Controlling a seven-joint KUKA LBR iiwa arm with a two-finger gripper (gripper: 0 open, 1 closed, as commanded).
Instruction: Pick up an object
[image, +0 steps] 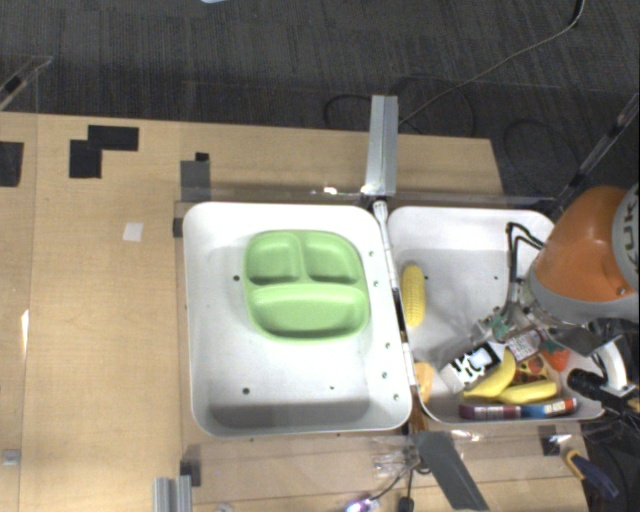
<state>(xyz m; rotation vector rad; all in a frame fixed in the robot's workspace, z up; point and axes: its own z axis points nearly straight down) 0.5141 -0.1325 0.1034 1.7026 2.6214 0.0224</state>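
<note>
Camera view

Bins: two white bins side by side; the left bin (200, 330) carries a green tray (303, 283), the right bin (450, 240) carries the clutter.

Arm: grey arm (590, 262) with its orange band reaches in from the right and hangs over the right bin's near right corner.

Gripper: the gripper (510, 328) is low over the pile, just above the bananas; its tip is too cluttered to read, so I cannot tell if it has released, clenched or grasped anything.

Targets: nearest are two bananas (512, 383) lying side by side in the near right corner, touching a black-and-white box (472, 364) and, at the rim, a dark marker (515, 409) with a red end. A corn cob (412, 294) lies alone by the left wall, well apart from the pile.

Handling, bananas: probably light toy fruit with smooth skin (likely slippery); curved, so a pinch across the middle of the curve looks safest, and the neighbours crowd the fingers.

Handling, corn: light and stiff by the look of it, ridged for better grip; take it across its short width, though the wall is close.

Handling, marker: thin, stiff, apt to roll; pressed to the rim, so hard to reach.

Writing: the box has white patches that may be a label, too small to read; no brand legible anywhere.
</note>
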